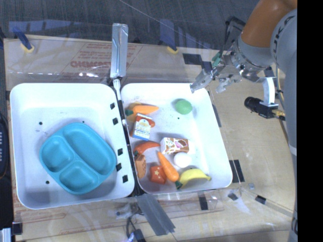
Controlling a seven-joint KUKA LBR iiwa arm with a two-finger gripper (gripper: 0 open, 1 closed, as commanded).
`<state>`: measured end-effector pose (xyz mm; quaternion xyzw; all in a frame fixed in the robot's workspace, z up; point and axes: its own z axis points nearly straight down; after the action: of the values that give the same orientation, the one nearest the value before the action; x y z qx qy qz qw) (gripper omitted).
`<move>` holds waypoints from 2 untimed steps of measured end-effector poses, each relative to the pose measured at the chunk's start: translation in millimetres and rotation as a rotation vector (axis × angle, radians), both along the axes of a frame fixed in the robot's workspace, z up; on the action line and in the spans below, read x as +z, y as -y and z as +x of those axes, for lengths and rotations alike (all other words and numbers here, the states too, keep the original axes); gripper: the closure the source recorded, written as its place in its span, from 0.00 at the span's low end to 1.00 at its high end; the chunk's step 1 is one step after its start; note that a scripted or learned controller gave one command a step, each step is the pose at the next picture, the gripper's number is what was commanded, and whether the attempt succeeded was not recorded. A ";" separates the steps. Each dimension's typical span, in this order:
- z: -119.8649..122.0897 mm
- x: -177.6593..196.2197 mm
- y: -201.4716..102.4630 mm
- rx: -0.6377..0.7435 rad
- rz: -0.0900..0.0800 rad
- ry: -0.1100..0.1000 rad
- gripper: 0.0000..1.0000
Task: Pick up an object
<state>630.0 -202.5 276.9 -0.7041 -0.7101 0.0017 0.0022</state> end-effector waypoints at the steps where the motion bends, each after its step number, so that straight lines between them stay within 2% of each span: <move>1: 5.8 -152.8 -64.1 -0.039 0.003 -0.011 0.00; 2: 20.9 -186.9 -75.4 0.065 0.002 -0.002 0.00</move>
<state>650.9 -127.1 90.0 -0.6807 -0.7326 0.0018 0.0033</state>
